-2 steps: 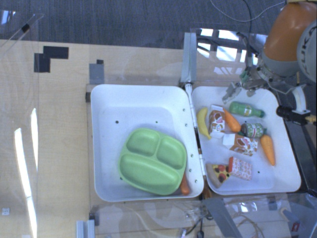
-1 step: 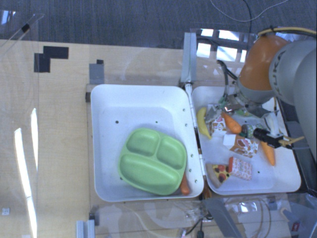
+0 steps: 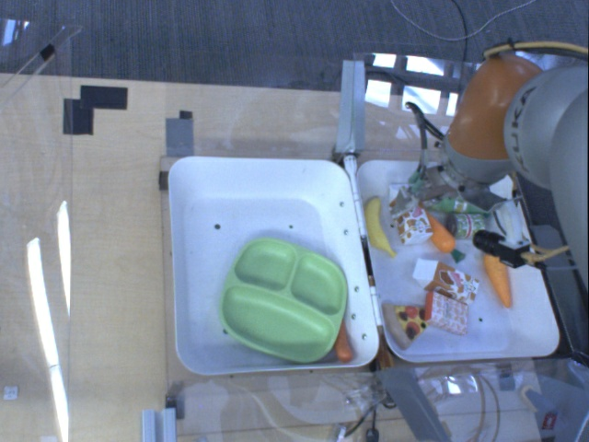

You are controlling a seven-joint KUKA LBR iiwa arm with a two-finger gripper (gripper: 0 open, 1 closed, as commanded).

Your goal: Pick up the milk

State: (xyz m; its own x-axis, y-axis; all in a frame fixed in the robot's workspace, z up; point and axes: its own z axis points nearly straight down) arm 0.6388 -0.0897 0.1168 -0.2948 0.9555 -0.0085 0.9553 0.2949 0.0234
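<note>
The milk [image 3: 411, 224] is a small white carton with red print. It lies in the right bin [image 3: 515, 339], near that bin's far left part, just right of a banana. My gripper [image 3: 426, 188] hangs from the grey and orange wrist directly above the carton's far end, very close to it. Whether it touches the carton cannot be made out, since the wrist hides the tips.
Around the milk in the right bin lie a yellow banana [image 3: 377, 227], an orange carrot [image 3: 442, 236], a green bottle [image 3: 465, 207], a second carrot [image 3: 498, 281], a red-and-white box [image 3: 451, 302] and a pizza slice [image 3: 408, 321]. The left bin [image 3: 198, 247] holds a green divided plate [image 3: 283, 298].
</note>
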